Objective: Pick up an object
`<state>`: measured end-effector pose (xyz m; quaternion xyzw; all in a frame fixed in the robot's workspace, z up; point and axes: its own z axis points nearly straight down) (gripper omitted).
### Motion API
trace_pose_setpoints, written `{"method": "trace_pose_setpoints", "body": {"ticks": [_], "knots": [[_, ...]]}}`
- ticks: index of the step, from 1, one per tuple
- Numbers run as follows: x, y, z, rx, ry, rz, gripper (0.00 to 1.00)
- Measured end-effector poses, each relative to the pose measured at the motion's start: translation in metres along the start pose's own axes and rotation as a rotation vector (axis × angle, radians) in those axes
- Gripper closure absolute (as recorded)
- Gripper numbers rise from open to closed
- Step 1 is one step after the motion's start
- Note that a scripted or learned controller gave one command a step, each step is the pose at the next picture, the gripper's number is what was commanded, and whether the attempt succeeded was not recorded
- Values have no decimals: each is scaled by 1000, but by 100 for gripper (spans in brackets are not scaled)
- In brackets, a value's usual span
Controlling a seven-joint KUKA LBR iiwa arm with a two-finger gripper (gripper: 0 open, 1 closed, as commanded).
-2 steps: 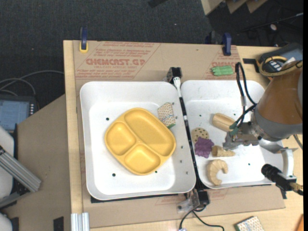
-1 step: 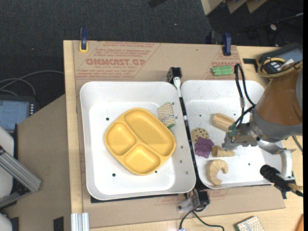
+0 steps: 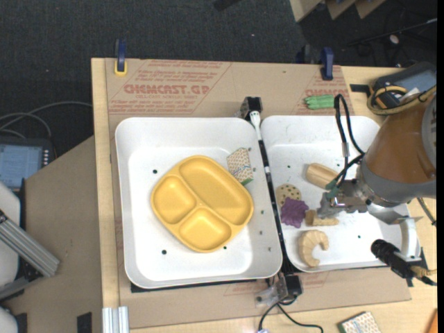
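In the right-hand bin (image 3: 361,252), the pincer (image 3: 331,205) hangs low over a cluster of small objects, and whether it is wide or narrow cannot be told from this slant. Just below it lies a small tan block (image 3: 320,218), touching or nearly touching the tool; to its left sits a purple lump (image 3: 293,212), with a speckled cookie (image 3: 288,193) just above that. Above the pincer rests a tan cylinder (image 3: 320,175), and further below it a croissant (image 3: 313,245).

The step in hand looks like the descent onto a target, most likely the tan block. Nothing is seen held. The next move would call for closing squarely on the block, then a straight lift clear of the purple lump.

Far to the pincer's upper left, the board (image 3: 166,82) reads "CHEMCAST GP" in red print.
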<state>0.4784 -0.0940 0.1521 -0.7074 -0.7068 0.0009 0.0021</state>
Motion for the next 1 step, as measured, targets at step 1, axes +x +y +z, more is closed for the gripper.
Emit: {"method": "trace_pose_setpoints", "body": {"ticks": [1], "knots": [[-3,1,-2,-4,-2,-1,100]]}}
